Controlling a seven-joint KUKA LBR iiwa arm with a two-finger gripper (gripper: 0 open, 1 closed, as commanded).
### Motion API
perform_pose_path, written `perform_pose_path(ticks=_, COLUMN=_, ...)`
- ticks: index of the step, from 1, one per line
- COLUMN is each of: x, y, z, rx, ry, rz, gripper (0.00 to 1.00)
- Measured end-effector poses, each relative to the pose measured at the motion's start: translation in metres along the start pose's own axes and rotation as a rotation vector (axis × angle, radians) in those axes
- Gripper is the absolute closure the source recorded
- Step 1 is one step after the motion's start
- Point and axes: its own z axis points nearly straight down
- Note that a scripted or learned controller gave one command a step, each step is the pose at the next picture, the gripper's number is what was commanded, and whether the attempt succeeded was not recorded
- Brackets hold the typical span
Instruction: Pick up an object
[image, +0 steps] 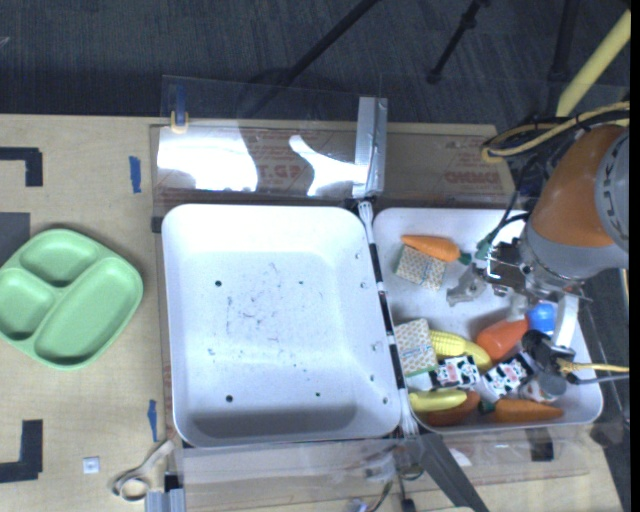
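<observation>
Jaws, whose spread I cannot tell, hang over the right bin (452, 221) near a carrot (430, 246); cardboard (450, 165) lettering unreadable.

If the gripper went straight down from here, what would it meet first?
The gripper would likely reach the right bin at its bare floor, between the speckled block and the orange rounded toy; depth is unclear.
</observation>
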Motion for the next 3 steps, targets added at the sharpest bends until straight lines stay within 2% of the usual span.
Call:
perform_pose_path(ticks=1, x=-0.026, y=-0.06, z=0.064, rx=-0.012, ry=-0.001, rz=-0.023, gripper=0.0)
perform_pose_path(ticks=2, x=-0.01, y=0.014, z=0.064, rx=-0.007, ry=0.0, rz=-0.263, gripper=0.0)
perform_pose_path(ticks=3, x=-0.037, y=0.018, z=0.024, rx=-0.006, ry=-0.002, rz=-0.464, gripper=0.0)
